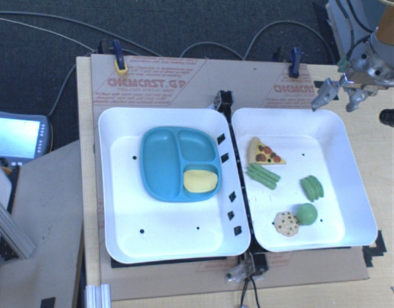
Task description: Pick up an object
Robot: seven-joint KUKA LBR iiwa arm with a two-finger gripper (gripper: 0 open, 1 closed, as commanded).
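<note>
My gripper [339,97] hangs at the upper right, above the far right corner of the right bin [357,178], with its fingers spread open and nothing between them. Inside that bin lie a pizza slice [264,153], a green bean pod [262,176], a ridged green piece [312,187], a round green ball [307,213] and a speckled cookie [286,223]. All of these lie well below and to the left of the gripper.
The left bin [120,191] holds a blue divided plate [178,162] with a yellow piece [200,181] in its lower right compartment. A black divider [230,165] runs between the bins. Clamps [120,61] hold the board's far edge.
</note>
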